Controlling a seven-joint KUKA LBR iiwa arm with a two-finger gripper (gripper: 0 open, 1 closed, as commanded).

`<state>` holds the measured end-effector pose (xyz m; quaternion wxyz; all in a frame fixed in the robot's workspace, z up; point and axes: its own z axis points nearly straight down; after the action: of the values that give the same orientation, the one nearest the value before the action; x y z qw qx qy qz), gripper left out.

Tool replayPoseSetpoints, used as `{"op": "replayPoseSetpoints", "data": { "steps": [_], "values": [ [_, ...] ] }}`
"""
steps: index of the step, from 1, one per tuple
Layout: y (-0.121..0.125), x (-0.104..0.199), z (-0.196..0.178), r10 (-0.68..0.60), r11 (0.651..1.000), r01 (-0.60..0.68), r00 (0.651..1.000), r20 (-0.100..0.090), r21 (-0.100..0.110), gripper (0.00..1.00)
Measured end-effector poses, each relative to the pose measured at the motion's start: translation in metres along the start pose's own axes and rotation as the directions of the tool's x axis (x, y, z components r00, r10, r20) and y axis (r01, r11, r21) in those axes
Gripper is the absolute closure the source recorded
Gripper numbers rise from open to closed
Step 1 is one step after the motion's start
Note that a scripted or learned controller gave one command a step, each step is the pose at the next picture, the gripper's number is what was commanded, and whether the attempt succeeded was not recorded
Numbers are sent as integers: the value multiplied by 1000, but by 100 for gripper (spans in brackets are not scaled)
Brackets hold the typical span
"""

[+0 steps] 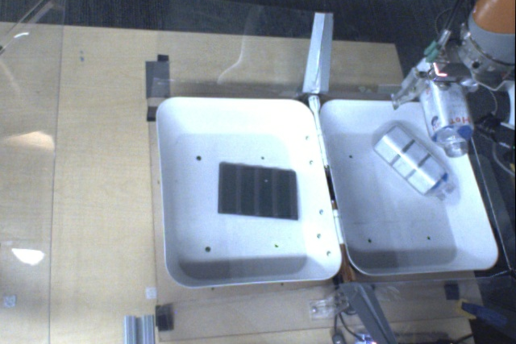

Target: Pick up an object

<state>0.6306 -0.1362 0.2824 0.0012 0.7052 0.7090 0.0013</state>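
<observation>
A flat dark grey ribbed rectangle (258,191) lies in the middle of the left bin (181,133). A silvery white segmented block (409,159) lies tilted in the upper right part of the right bin (363,230). My gripper (449,131) hangs over the right bin's far right corner, just up and right of the silvery block, with its tip close to the block's upper end. The view does not show anything held in it. The arm's orange band (496,4) sits above it at the top right.
A metal divider post (317,52) stands behind the seam between the two bins. Cables and wiring (451,20) hang near the wrist. A clear panel (48,4) lies over the wooden bench on the left.
</observation>
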Motion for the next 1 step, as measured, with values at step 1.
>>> {"op": "replayPoseSetpoints", "data": {
  "steps": [1],
  "values": [
    [-69, -22, 135, -181, 983, 181, 984, 4, -7, 0]
  ]
}}
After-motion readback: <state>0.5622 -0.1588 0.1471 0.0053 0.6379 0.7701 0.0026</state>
